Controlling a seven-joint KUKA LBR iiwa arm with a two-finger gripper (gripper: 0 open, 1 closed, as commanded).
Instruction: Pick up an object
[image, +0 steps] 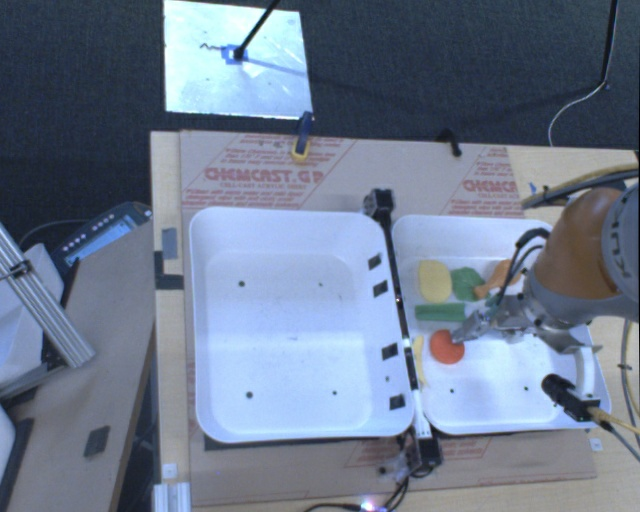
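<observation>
— Where was the gripper at that moment?

— Low inside the right bin, reaching in from the right. Its tip sat at the upper right edge of the red-orange round object, touching it or just beside it; I could not tell which.

— Was it holding that piece?

— Nothing showed between the fingers, so I would not say so. Whether the claw stood apart or together I could not tell; the tip was too small and blurred.

— Which way did the object lie from the claw?

— Slightly left and nearer the camera, close to the bin's left wall. It looked round, so no long axis mattered. My guess: the next move needed a small shift left and toward the near side to centre over it.

— What else lay close?

— A green strip just beyond it, then a yellow piece, a green piece and an orange piece farther back. The left bin sat alongside.
</observation>
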